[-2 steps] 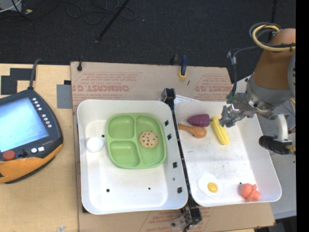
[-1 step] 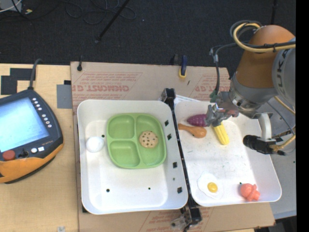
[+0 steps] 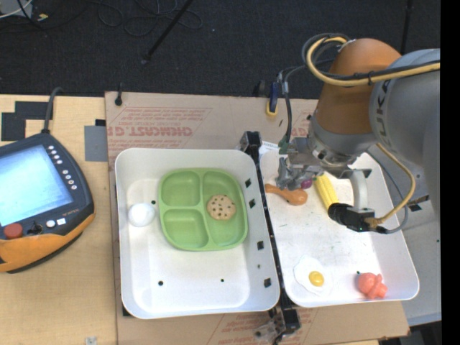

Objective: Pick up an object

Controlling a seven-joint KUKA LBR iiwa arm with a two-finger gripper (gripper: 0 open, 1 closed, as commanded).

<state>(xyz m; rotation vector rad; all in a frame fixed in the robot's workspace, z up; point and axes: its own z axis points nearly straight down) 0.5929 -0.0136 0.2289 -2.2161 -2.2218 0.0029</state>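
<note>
The arm [image 3: 410,99] reaches in from the right, orange band up top, and the gripper [image 3: 295,172] is down at the far-left corner of the right bin [image 3: 338,250]. Directly under it, on the near side, lies the orange spoon [image 3: 288,193], flat on the bin floor with its handle pointing towards the divider and its bowl towards the corn [image 3: 325,190]. Gripper and spoon look very close, perhaps touching, but from this slant there is no saying whether the gripper is open or closed, and nothing is seen held in it. The corn lies just to the right of the spoon, lengthwise front to back. Down at the near end of the same bin there is a fried egg [image 3: 314,277], and near it in the corner a pink toy [image 3: 371,284], both well apart from the gripper. Over in the left bin [image 3: 187,293] a green divided plate [image 3: 188,230] sits in the middle, with a cookie [image 3: 221,207] in its far-right compartment. A white ball [image 3: 141,214] rests against the plate's left edge. Outside the bins, a pendant [image 3: 36,192] with a lit screen lies at the far left, and both bins rest on cardboard [image 3: 180,124].
</note>
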